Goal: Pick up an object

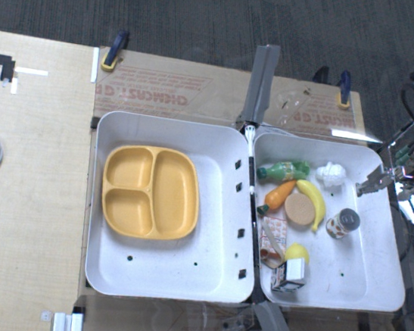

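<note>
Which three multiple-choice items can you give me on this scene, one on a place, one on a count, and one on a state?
1. Where does the yellow divided plate lie?
A. In the left bin
B. In the right bin
C. On the cardboard behind the bins

2. How many compartments does the plate have?
A. Two
B. Three
C. Five

3. How does the banana lie?
A. Alone in a bare corner
B. Standing upright on its end
C. Flat, curved around the tan round disc

Answers:
1. A: the plate rests in the left bin, while the small items crowd the right bin.
2. B: one long compartment and two smaller ones beside it.
3. C: the banana curves along the tan round disc, with the carrot on the disc's other side.
</note>
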